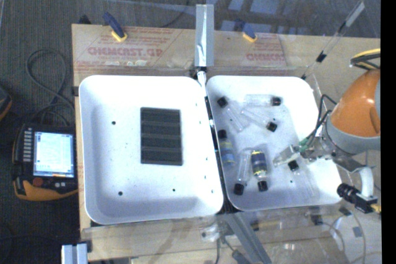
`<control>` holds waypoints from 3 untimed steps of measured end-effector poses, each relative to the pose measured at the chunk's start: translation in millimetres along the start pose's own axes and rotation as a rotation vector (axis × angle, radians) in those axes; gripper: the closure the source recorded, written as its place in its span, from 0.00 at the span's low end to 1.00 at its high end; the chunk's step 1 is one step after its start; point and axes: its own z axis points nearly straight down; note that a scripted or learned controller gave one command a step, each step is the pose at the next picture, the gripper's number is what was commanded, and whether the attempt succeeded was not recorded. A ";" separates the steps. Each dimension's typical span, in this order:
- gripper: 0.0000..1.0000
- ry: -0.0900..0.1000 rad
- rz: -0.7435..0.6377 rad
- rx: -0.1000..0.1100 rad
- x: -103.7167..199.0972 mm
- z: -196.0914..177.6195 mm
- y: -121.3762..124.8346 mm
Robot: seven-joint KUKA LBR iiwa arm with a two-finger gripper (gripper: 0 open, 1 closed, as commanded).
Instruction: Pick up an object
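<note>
Vial (291,156) just beside fingers (304,151)

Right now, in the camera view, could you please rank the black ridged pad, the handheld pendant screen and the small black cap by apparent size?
Largest to smallest:
1. black ridged pad, in the left bin
2. pendant screen, left of the bench
3. small black cap, in the right bin

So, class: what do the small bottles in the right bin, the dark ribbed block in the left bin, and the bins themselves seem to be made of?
Small bottles: probably clear plastic or glass, see-through bodies with black caps. Dark ribbed block: matte black, perhaps rubber or plastic, no shine. Bins: smooth white, likely moulded plastic, with rounded corners and a soft sheen.
</note>
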 end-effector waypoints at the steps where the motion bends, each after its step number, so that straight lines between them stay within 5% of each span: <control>1: 0.00 -0.006 -0.037 0.004 30.7 8.7 40.6; 2: 0.00 -0.004 -0.119 0.002 14.9 10.9 111.8; 3: 0.00 -0.002 -0.128 0.013 49.9 12.2 154.9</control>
